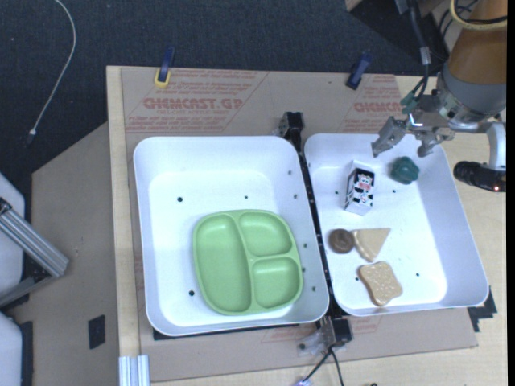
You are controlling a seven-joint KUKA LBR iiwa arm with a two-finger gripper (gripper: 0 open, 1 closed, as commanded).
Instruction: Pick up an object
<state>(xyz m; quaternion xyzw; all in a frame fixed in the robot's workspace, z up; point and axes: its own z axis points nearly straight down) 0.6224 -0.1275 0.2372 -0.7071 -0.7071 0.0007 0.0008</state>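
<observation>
My gripper (406, 141) hangs open over the far part of the right bin (451, 215), its two fingers spread apart with nothing between them. Just below it lies a small teal lump (405, 170). A small white carton with a black cow print (361, 188) stands to the left of the lump. Nearer the front lie a brown round cookie (341, 241), a tan wedge (372, 242) and a toast-shaped slice (381, 283).
The left bin (161, 175) holds a green divided plate (246, 260). A black clamp (291, 124) sits between the bins at the back. Blue clips (359, 70) pin the cardboard sheet at its far edge.
</observation>
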